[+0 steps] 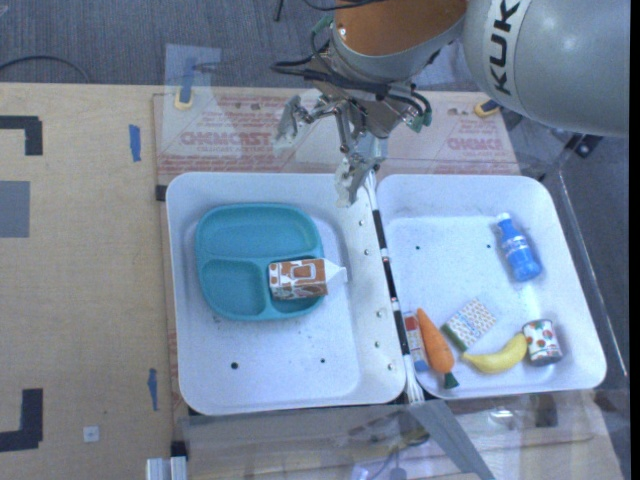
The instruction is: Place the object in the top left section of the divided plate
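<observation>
— Grey metal arm [560, 38] first: its bulk is cut off at the top right edge, with an orange band just above the wrist. What can you read of the pincer [352, 183]?

— It hangs over the far rim where the two bins meet, thin fingers pointing down. Nothing sits between them; whether they are parted or together I cannot tell.

— And the wooden table [80, 268]?

— Bare on the left. The left shallow white bin [270, 378] holds a teal divided plate [245, 238]. A small brown-and-white carton [298, 278] lies on the plate's near right section, overlapping the rim; the far sections are bare.

— The right white bin [440, 238]?

— Open floor in its far left part. A blue bottle [518, 250] lies near the right wall; along the near edge sit an orange carrot [434, 340], a yellow banana [495, 356], a small patterned packet [471, 321] and a spotted cup [541, 340], its print too small to read.
</observation>
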Robot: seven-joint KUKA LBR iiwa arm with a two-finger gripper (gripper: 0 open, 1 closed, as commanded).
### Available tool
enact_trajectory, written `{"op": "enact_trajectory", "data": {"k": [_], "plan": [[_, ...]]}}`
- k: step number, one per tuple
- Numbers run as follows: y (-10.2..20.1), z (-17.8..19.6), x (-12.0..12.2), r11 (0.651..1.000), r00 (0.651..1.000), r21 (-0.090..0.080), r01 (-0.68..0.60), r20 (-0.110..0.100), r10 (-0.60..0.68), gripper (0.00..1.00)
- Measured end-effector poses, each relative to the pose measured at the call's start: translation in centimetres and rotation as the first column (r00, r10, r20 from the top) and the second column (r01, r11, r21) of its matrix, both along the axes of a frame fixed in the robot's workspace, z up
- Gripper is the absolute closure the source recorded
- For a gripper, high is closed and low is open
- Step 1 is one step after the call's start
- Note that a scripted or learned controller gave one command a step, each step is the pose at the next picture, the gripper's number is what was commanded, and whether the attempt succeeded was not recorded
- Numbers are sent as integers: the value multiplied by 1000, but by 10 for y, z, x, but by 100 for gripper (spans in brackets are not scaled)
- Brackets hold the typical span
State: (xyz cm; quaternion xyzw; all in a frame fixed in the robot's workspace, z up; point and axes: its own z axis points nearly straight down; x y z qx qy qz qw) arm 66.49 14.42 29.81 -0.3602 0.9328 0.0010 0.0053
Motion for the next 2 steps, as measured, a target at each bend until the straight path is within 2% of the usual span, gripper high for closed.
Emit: {"op": "enact_trajectory", "data": {"k": [1,2], "plan": [[-13,93,2,963,963,-2,-269,3,269,0],[-17,106,5,966,966,1,-257,15,257,100]]}}
